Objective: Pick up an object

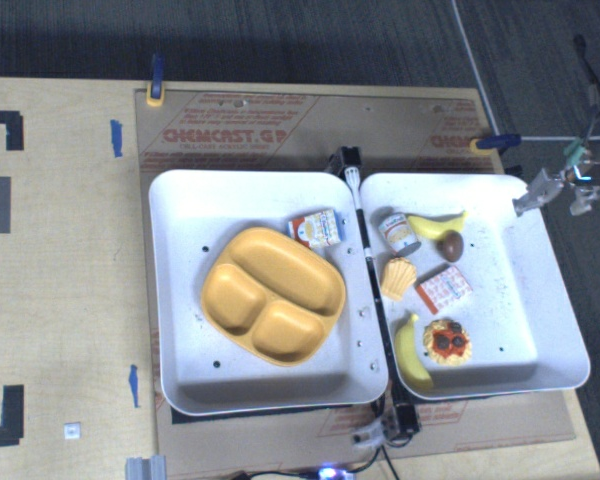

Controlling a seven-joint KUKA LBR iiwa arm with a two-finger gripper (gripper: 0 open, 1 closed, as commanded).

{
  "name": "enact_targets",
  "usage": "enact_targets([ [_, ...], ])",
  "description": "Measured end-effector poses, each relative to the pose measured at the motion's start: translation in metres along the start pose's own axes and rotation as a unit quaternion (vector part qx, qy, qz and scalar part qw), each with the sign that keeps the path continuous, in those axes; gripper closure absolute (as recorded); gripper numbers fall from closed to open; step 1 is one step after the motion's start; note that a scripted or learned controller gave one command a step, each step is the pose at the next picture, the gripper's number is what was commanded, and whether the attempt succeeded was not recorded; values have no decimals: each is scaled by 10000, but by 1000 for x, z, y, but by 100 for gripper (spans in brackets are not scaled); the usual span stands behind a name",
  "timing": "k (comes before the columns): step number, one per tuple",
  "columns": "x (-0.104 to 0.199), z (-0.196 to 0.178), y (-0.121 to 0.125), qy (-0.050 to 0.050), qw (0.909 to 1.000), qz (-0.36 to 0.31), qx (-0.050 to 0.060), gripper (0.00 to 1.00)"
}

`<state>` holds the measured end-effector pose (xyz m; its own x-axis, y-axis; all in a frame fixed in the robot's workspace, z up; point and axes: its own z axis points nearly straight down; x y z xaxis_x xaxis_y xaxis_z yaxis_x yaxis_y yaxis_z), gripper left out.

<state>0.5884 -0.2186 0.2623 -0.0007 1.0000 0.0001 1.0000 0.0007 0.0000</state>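
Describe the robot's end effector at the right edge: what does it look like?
The end effector is a small, pale grey metallic piece with angular, bracket-like parts. A tiny greenish spot shows on it, and thin dark cables run above it. It is too small and blurred for finer detail.

The divided tray was mustard yellow, both bins white, the banana yellow, the carton red-checked on white.

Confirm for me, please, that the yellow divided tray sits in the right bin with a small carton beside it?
Not quite: the camera view shows the yellow divided tray in the left bin, not the right bin. The small carton does lie beside it.
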Motion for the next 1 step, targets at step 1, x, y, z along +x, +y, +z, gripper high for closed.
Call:
enact_targets([
  [1, 26, 117, 4, 2, 10000, -4, 3, 0],
])
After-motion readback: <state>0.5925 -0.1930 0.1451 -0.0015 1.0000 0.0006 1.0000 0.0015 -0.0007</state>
